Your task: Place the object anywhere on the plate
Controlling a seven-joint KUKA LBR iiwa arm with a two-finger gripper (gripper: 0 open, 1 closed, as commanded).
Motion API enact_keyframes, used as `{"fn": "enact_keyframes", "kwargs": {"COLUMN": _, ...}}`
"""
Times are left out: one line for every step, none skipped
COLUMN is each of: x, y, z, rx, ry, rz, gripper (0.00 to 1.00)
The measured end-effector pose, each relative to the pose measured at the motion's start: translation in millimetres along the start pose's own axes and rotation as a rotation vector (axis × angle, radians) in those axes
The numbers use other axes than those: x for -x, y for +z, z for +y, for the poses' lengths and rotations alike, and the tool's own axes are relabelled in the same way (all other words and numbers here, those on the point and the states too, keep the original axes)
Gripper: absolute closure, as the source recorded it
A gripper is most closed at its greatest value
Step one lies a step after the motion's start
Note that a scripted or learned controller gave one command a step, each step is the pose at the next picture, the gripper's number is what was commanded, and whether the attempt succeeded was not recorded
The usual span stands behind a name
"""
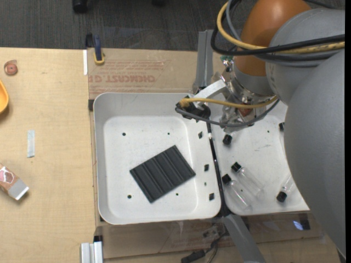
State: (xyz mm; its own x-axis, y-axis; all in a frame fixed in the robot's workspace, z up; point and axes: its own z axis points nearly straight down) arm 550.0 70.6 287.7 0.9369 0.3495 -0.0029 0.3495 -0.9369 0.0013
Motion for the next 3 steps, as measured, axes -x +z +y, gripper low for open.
{"fn": "enact_keyframes", "kwargs": {"x": 0.9, "y": -21.1, "z": -47.6, "rx": 0.0, "ry": -0.425, "rz": -0.002, "gripper": 1.0}}
{"fn": "enact_keyframes", "kwargs": {"x": 28.9, "y": 12.6, "z": -110.7, "rx": -0.001, "ry": -0.722, "rz": -0.003, "gripper": 1.0}}
{"fn": "enact_keyframes", "kwargs": {"x": -29.1, "y": 45.3, "z": -90.5, "rx": -0.001, "ry": -1.124, "rz": -0.001, "gripper": 1.0}}
